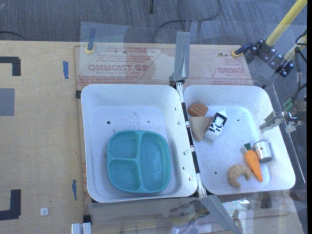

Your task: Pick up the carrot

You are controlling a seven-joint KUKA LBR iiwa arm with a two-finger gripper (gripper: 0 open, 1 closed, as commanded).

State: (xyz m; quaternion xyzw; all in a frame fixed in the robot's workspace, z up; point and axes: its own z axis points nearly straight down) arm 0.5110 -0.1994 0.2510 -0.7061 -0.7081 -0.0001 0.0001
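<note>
The small orange carrot with a green top (252, 164) lies flat on the floor of the right-hand shallow white plastic bin (234, 94), in that bin's lower right part, its green end pointing up and away from the near rim and its tip pointing toward the near rim. A short shiny silver metal can (263, 150) sits just beside the carrot's green end, touching or nearly touching it. A pale tan croissant-shaped pastry toy (238, 174) rests just to the carrot's left, close to its lower half. Farther to the carrot's upper left, near the divider between the bins, stand a white carton with black print (216, 126), a beige wedge-shaped piece (197, 127) touching it, and a brown waffle-like round biscuit (197, 109) above the wedge. Well to the carrot's left, in the other shallow white bin (97, 101), sits a teal plastic plate with three compartments (139, 161). Both bins rest on the light wooden desk (39, 130). To the carrot's upper right, at the right bin's far edge, the robot's hand (280, 118) shows as thin grey metal parts over the rim, well apart from the carrot; whether it is released or clenched I cannot tell, and nothing is seen in it.
</note>
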